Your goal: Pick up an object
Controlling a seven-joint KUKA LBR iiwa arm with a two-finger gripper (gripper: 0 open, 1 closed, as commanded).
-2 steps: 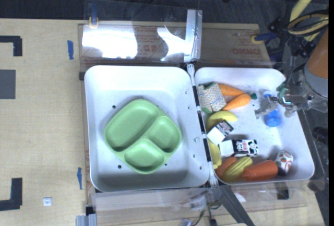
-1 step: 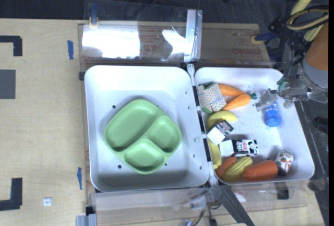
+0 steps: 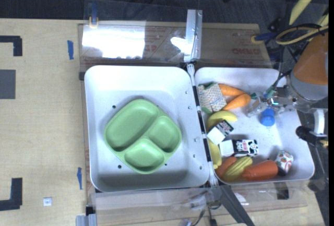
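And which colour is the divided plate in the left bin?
Light green; the plate shows clearly in the camera view.

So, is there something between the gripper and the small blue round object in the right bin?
Nothing visible stands between them. The gripper hangs over the right white bin, and the small blue round object lies just beside and below it in the picture, on bare bin floor. The nearest orange carrot lies further left.

Bright, even overhead light. Strong glare on clear panel at 12 o'clock. Soft shadow inside left bin under green tray. Overall soft focus; floor at top dim.
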